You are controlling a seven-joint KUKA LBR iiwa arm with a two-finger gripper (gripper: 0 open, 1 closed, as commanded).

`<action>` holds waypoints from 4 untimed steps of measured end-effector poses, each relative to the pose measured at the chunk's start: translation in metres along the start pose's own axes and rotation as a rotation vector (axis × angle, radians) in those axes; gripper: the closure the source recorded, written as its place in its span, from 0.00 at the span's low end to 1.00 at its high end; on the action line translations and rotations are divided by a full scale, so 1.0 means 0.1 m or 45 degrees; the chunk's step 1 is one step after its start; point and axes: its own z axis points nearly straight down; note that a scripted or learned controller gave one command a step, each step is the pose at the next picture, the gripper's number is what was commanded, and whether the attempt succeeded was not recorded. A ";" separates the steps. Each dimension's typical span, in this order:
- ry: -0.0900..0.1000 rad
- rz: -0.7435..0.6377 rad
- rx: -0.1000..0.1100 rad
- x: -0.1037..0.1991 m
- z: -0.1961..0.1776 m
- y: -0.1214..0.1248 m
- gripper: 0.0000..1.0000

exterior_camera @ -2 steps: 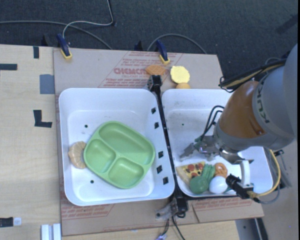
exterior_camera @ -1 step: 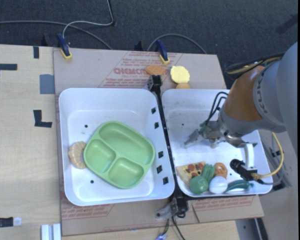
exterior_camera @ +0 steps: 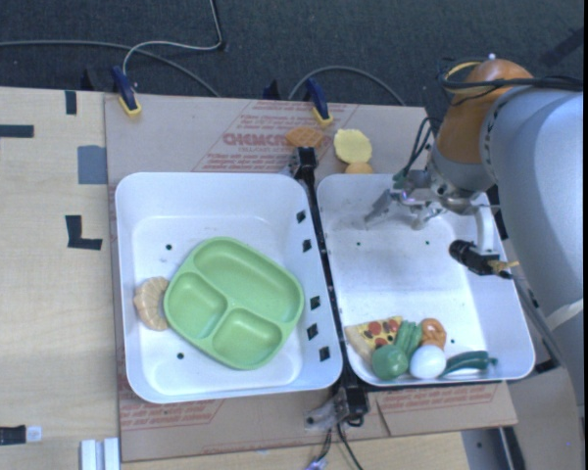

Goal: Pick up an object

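The jaws (exterior_camera: 404,204) are hovering over the right bin's (exterior_camera: 392,272) bare top, apparently spread and holding nothing, well apart from the toys (exterior_camera: 412,346).

Sitting side by side on the desk (exterior_camera: 39,262): left bin (exterior_camera: 147,196) holding a divided plate (exterior_camera: 233,303) with a cookie (exterior_camera: 152,303) touching its left edge; right bin (exterior_camera: 490,333) keeping toy foods (exterior_camera: 412,349) clustered at its near edge.
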 end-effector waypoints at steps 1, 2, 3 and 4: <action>0.004 0.000 0.006 0.57 0.01 0.07 0.00; 0.001 0.002 0.006 0.57 0.01 0.07 0.00; 0.002 0.001 0.007 0.55 0.01 0.07 0.00; -0.001 0.000 0.006 0.54 -0.09 0.07 1.00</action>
